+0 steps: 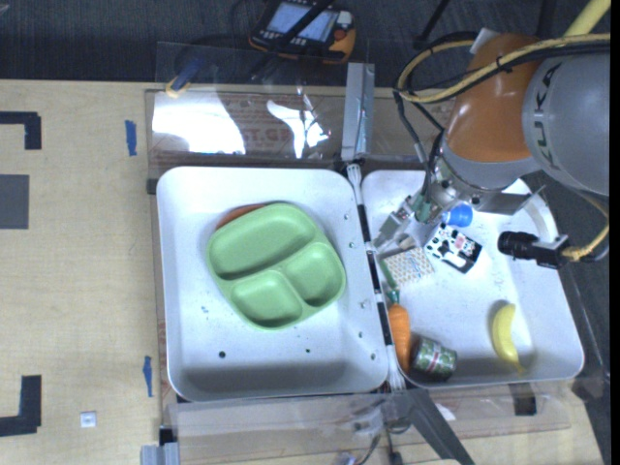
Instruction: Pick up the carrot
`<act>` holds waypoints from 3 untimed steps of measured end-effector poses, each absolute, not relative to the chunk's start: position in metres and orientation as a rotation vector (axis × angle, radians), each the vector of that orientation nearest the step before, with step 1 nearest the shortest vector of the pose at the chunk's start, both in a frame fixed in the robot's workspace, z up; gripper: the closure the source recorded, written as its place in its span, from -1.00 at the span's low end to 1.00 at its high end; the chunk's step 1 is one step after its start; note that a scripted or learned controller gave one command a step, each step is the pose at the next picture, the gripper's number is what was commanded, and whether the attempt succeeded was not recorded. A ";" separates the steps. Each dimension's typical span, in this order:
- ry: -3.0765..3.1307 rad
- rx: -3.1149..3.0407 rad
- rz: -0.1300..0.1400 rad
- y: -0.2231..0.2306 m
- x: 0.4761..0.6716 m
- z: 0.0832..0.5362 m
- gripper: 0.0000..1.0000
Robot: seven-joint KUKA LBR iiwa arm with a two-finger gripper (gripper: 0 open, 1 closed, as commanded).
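Observation:
An orange carrot [398,326] with a green top lies in the right bin [542,356], against its left wall near the front. My gripper [399,232] hangs over the bin's left part, above and behind the carrot, and is open; its two fingers are spread and nothing sits between them. A short gap separates the fingertips from the carrot's green top.
A green can [432,358] lies right beside the carrot's lower end. A yellow banana [504,333] lies at the front right. A small white card [454,248] and a blue object [460,215] lie near the gripper. The left bin [184,356] holds a green divided plate [277,263].

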State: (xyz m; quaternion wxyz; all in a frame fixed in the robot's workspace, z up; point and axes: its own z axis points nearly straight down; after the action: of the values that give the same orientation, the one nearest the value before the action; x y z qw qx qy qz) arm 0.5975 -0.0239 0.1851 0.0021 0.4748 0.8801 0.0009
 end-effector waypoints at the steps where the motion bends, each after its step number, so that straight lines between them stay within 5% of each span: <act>1: 2.839 1.332 0.002 -0.061 0.640 0.313 -1.00; 2: 2.824 1.373 0.002 0.010 0.657 0.185 -1.00; 3: 2.878 1.247 0.002 -0.054 0.660 0.315 -1.00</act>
State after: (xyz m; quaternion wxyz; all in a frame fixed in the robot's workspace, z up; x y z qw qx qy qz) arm 0.6603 -0.0540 0.3153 0.0023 0.3975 0.9176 0.0007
